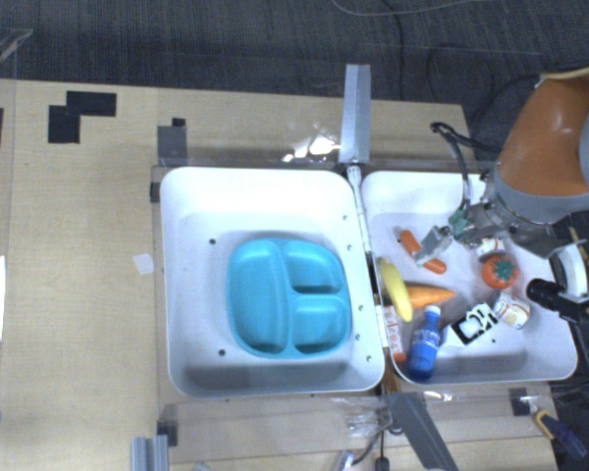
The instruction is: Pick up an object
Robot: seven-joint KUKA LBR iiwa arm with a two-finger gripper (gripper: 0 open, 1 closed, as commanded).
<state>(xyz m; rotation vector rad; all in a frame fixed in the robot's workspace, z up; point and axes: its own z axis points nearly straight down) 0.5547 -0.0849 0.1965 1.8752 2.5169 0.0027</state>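
Here, the left bin [182, 263] holds a blue tray [288, 297].

No text, brand, number or sign can be read anywhere. The small black-and-white packet [475, 323] in the right bin [530, 366] bears bold white marks on black, but they are too small and blurred to make out. The label on the blue bottle [424, 344] is likewise illegible.
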